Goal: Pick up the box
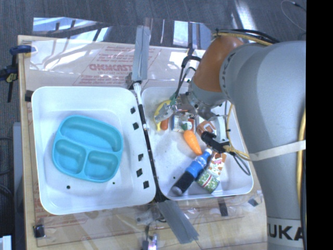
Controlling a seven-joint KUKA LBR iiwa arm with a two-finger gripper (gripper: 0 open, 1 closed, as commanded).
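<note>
Box: small green-and-white printed carton [210, 175], just right of the blue bottle with black cap [191, 172].
Jaws: state cannot be told; gripper [183, 120] above the bottle.
Advice: descend squarely over carton, avoiding bottle.

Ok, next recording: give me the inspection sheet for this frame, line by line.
Surface: two white bins, left bin, right bin, on a bench under clear sheeting.
Job's things: box lying near the right bin's lower edge, beside the bottle.
Clutter: blue divided tray in the left bin; carrot and a yellow-green item in the right bin.
Gripper: gripper low over the right bin's upper part, apart from the box.
Cables: black cables along the wrist.
Surroundings: grey carpet.
</note>
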